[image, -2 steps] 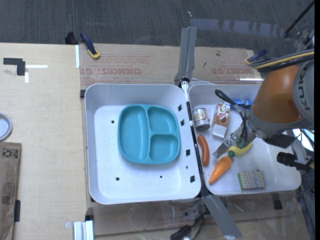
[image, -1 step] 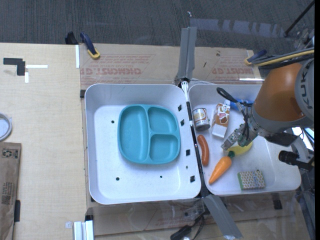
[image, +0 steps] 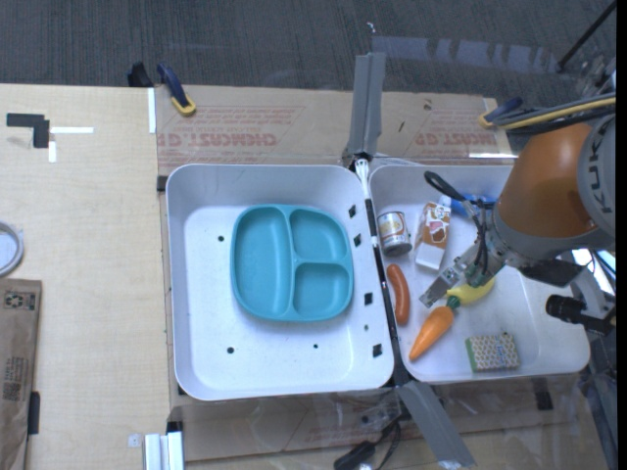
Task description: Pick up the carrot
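Carrot waiting in the right bin as I am bringing the arm over it

I am watching the gripper point(image: 453, 284) hanging low in the right bin point(image: 549, 360), just beside the carrot's green top; whether its fingers are spread or pressed together I cannot tell. The carrot point(image: 432, 332) is lying on the bin floor near the front, tilted, between the sausage point(image: 399, 293) on its left and the sponge point(image: 492, 352) on its right. A banana point(image: 474, 291) is sitting at the gripper. By my reading, nothing is lifted yet: the grasp and the raise are both remaining.
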